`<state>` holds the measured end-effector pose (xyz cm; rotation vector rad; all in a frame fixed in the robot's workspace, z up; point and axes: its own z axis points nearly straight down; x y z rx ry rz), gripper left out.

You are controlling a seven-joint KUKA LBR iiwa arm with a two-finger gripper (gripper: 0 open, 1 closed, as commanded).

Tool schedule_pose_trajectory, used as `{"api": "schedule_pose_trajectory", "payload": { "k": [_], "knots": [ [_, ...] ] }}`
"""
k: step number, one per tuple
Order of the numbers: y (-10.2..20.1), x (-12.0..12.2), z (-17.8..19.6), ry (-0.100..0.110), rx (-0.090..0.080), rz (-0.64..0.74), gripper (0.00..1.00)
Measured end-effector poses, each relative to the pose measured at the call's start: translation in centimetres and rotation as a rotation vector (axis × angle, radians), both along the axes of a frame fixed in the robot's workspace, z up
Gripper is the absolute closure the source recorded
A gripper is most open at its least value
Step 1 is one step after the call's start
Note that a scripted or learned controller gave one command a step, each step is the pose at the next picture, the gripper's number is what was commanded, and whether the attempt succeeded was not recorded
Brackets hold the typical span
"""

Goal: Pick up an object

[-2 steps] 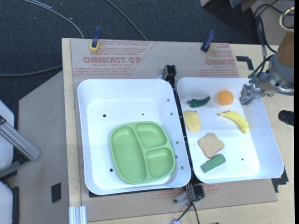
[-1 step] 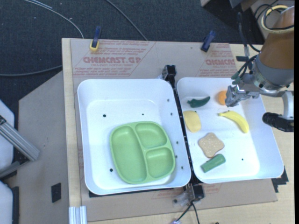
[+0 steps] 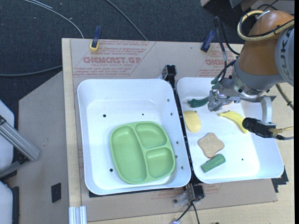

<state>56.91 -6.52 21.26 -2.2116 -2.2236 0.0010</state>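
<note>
The right bin (image 3: 261, 169) holds a pale yellow lemon-shaped piece (image 3: 192, 121), a tan toast slice (image 3: 210, 144), a green cylinder (image 3: 213, 163), a yellow banana (image 3: 235, 119) and a dark green piece (image 3: 198, 102). My gripper (image 3: 216, 103) hangs low over the bin's far left part. It is just right of the dark green piece and left of the banana. The wrist hides part of the bin's back.
The left bin (image 3: 93, 101) holds a light green divided plate (image 3: 141, 151). A black divider (image 3: 180, 120) runs between the bins. A black connector with a yellow cable (image 3: 259, 127) hangs over the right bin. Clamps (image 3: 95, 37) sit at the board's far edge.
</note>
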Motion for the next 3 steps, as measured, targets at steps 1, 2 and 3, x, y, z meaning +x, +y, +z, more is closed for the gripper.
{"api": "schedule_pose_trajectory", "payload": {
  "k": [1,2,3],
  "knots": [
    [5.7,-1.1,-0.5,0.000,0.000,0.001,1.00],
    [11.0,-2.9,1.2,-0.001,0.000,0.001,1.00],
    [15.7,-4.3,2.2,-0.003,-0.001,0.000,1.00]
  ]
}}
